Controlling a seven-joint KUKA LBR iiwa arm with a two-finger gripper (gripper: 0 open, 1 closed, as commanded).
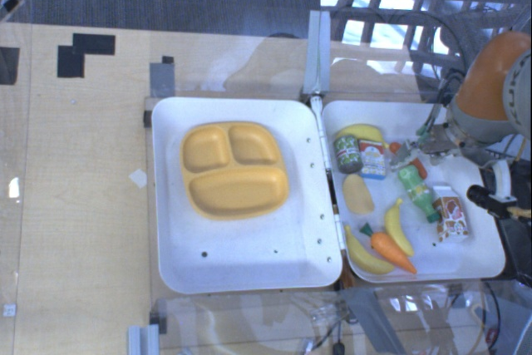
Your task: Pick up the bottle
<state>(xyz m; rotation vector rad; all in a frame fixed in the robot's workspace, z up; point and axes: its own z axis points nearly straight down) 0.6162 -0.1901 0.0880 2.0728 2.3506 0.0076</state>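
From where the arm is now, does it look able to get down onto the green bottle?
Probably yes. The green bottle lies in the right bin with its top side uncovered; the gripper is just above it. The carton and banana lie close beside it.

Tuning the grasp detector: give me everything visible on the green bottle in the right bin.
The green bottle is small, looks like translucent green plastic, and has a red cap at its upper-left end. It lies on its side on the floor of the right bin, running diagonally from upper left to lower right. A small juice carton lies right against its lower end, and a banana is close on its left; contact there is unclear. The gripper hovers just above the cap end, not holding it.
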